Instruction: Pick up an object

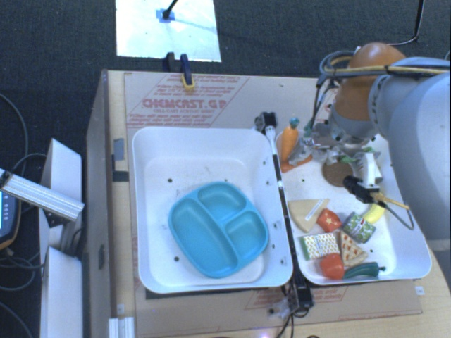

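You see the arm (pixel 394 97) low over the right bin (pixel 416 255), with its claw (pixel 337 150) at the bin's 11 o'clock part, just beside the toy carrot (pixel 288 141). Whether the claw is wide or narrow, you cannot tell; nothing shows inside it. So the step looks like the approach, with no pick made yet. The other toy food, such as the cheese wedge (pixel 309 212) and the tomato (pixel 332 265), lies toward 6 o'clock. The blue plate (pixel 218 229) sits in the left bin (pixel 151 189). Next, you probably need the claw centred over one piece before closing.
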`<state>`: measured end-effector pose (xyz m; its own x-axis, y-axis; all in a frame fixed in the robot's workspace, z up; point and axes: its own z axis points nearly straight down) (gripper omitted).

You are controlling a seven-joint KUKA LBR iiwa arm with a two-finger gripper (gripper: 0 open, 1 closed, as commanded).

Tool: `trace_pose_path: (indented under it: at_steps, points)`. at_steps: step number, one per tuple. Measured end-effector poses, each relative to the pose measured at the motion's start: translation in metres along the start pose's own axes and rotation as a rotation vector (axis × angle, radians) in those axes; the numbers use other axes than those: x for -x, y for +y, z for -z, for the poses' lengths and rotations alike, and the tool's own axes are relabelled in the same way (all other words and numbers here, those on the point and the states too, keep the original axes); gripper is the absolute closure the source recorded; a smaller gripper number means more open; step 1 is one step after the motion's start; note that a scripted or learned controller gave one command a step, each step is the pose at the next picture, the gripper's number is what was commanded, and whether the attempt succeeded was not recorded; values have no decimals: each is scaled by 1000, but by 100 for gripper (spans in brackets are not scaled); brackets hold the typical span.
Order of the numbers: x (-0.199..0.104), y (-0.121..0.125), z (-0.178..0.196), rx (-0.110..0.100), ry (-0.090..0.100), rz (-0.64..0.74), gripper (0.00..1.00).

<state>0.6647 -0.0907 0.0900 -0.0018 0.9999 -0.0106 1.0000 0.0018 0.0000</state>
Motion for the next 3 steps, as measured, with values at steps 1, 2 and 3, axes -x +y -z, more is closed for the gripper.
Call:
trace_pose_path:
  at_steps: [1, 2, 3]
  points:
    - [27, 8, 1, 12, 11, 2, 0]
    - [2, 7, 1, 15, 4, 1, 0]
    - [36, 5, 35, 4, 9, 0, 0]
